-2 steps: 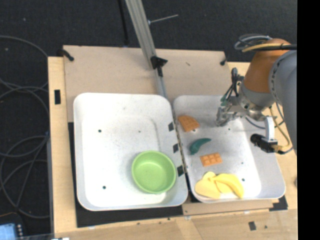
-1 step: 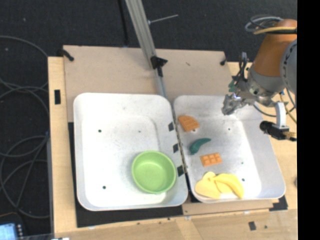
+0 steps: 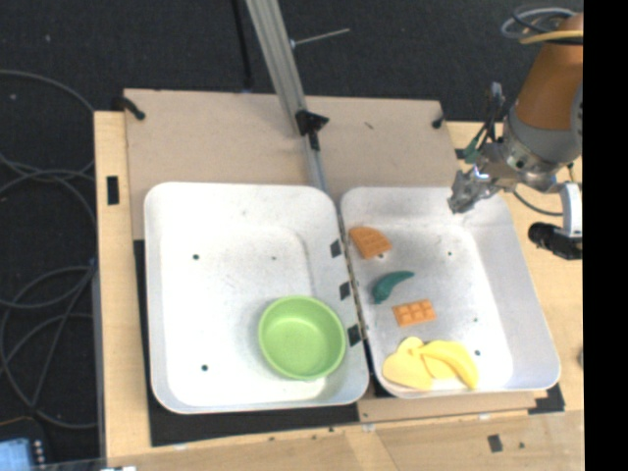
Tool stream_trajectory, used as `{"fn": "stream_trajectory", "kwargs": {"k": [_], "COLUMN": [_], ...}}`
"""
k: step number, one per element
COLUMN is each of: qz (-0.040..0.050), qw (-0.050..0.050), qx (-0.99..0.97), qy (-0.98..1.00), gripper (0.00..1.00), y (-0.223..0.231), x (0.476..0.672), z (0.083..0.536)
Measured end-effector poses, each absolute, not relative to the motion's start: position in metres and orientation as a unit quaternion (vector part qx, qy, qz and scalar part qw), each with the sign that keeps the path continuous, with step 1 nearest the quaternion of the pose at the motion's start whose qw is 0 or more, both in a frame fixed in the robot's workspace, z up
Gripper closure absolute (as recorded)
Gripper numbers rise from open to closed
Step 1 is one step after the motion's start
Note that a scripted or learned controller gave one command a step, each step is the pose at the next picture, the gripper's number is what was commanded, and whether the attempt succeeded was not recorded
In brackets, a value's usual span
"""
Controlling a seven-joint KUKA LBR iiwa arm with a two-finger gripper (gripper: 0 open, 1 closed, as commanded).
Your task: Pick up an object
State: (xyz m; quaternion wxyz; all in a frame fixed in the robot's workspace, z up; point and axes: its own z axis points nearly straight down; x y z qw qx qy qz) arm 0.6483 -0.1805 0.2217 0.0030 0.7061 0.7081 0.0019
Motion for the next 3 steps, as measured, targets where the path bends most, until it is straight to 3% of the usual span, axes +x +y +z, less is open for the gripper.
{"fn": "stream_trajectory", "kwargs": {"k": [1,3], "qz": [0.0020,0.0006], "qw": [0.003,0.000], "qx": [0.706,0.705], "qy": [0.709,0.709], "gripper": [1.00,1.00], "y": [-0.182,-0.081], "x": [0.649,0.633], "z": [0.276,0.284]}}
